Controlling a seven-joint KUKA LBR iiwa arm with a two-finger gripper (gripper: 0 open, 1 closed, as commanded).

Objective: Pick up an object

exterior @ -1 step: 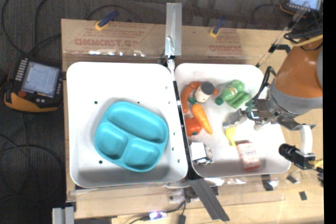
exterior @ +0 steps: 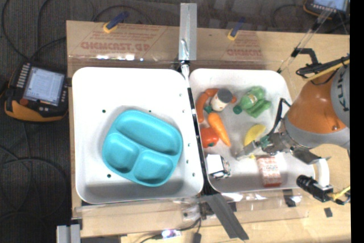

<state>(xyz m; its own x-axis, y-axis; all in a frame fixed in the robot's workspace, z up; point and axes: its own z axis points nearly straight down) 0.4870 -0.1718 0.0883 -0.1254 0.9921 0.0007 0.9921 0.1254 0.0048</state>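
Reaching in from the right over the right bin (exterior: 239, 182): grey arm (exterior: 315, 116) with its orange band. Lying in the left bin (exterior: 91, 122): teal divided tray (exterior: 142, 147). Sitting in the right bin: green toy (exterior: 253, 101), orange carrot (exterior: 218, 128), red-and-white box (exterior: 269, 171), yellow piece (exterior: 255, 134). Hovering just beside the yellow piece and above the box: claw (exterior: 250, 149), spread impossible to tell.

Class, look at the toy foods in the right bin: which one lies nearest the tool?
The yellow one: it lies right beside the tool, while the carrot and green toy lie farther off.
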